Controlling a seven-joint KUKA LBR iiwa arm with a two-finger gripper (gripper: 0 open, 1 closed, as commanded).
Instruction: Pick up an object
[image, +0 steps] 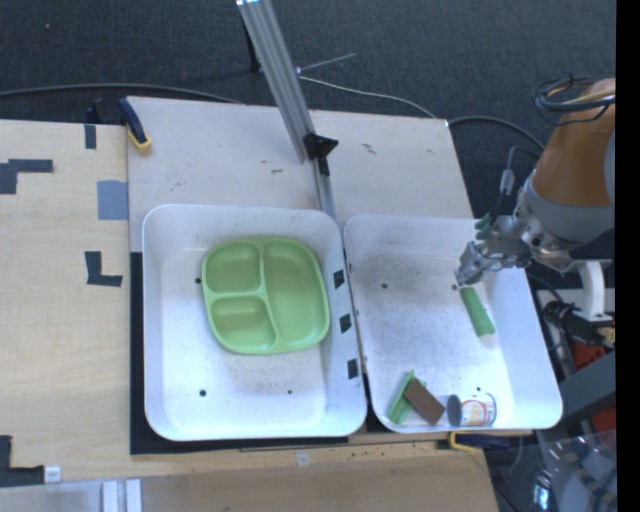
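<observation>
Green cylinder (479, 311) lies flat on the floor of the right bin (400, 300), near its right wall, slanting slightly from upper left to lower right. Just above its upper end hangs the end effector (470, 272); whether it is released or clenched cannot be told. Along that bin's near edge sit a green block (402, 397), a brown block (424, 403) and a small can (473, 410). A green divided plate (266, 295) rests in the left bin (170, 300) on the counter (220, 150).

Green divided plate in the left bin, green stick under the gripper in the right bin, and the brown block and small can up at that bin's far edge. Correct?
Not quite: the brown block and small can lie at the right bin's near edge, as the camera view shows. The green divided plate, green stick and gripper are as described.
</observation>
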